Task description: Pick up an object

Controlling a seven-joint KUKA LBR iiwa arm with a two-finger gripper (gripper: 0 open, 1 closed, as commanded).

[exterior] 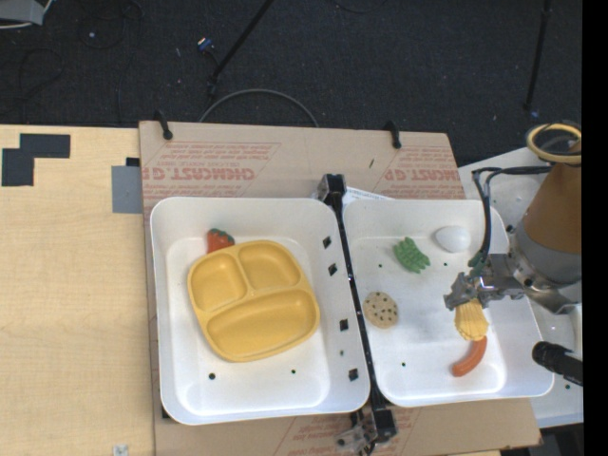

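Gripper (467, 299) sits low over the right bin (418, 388), at about 3 o'clock of that bin. Directly below it, touching or nearly so, lies a yellow ridged piece (471, 324); jaw state cannot be read from here. An orange sausage (468, 356) lies at 6 o'clock of the yellow piece. Cookie (381, 309) sits at 9 o'clock, green item (412, 255) at 11, white egg (452, 238) at 12. Left bin (180, 369) carries a yellow divided plate (253, 298), with a red item (219, 239) at its 11 o'clock.

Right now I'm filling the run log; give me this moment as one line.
phase: reaching | gripper: over right bin, just above yellow item | grasp: unconfirmed | nearby: orange sausage, cookie
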